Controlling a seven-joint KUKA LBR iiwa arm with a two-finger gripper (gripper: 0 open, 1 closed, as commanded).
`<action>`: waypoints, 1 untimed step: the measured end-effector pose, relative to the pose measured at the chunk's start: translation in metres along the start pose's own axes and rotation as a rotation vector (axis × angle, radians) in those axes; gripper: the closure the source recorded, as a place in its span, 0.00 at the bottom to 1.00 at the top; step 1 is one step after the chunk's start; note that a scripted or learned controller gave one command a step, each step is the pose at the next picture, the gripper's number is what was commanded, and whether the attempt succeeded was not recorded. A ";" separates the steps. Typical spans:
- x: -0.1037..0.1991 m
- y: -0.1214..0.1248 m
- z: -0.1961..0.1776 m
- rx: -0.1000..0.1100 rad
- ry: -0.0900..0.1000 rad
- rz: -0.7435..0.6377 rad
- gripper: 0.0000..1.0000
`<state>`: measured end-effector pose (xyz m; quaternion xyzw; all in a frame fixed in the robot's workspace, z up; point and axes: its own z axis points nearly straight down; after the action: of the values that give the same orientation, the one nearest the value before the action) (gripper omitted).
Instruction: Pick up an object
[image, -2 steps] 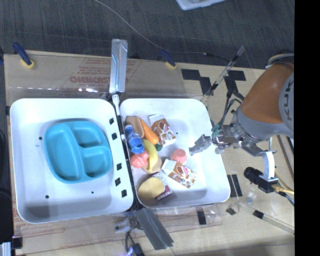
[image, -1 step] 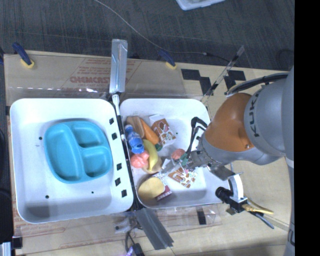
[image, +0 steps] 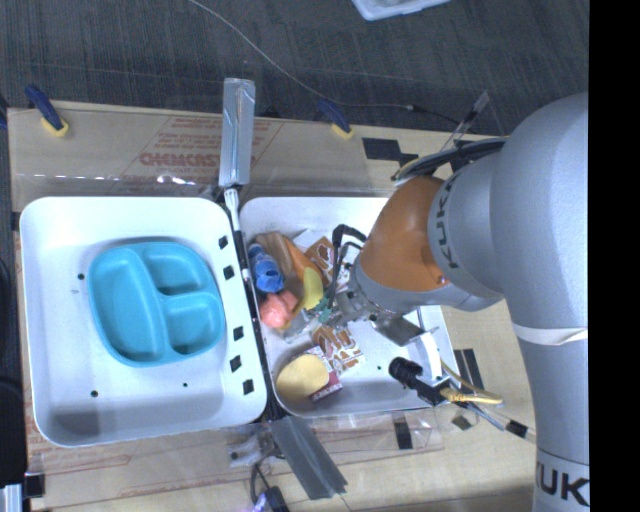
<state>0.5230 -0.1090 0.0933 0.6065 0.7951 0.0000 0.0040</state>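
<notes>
Evidently mid-attempt in the camera view, the gripper (image: 340, 305) hangs low over the right bin (image: 400, 205), directly above the heap of small things, which is where any grasp would have to be made. The wrist covers it from above, so I cannot tell whether it is open or closed, nor whether it has hold of anything.

The candidates crowd toward that bin's left wall, probably because they were tipped in loose. There is one blue toy (image: 265, 271), one orange-brown piece (image: 288, 252), one yellow piece (image: 313, 290), one pink piece (image: 278, 310), one printed packet (image: 340, 352), and one pale yellow round thing (image: 303, 378) in the near-left corner.

The left bin (image: 50, 300) holds a single blue divided tray (image: 150, 300) with three compartments, lying flat and well apart from the gripper. That makes two bins. Two blue clamps (image: 46, 110) pin the cardboard (image: 120, 140) along the far edge.
</notes>
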 end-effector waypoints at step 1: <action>-0.026 0.064 0.005 0.011 0.007 0.119 0.00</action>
<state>0.5922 -0.1174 0.0886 0.6527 0.7576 -0.0021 -0.0023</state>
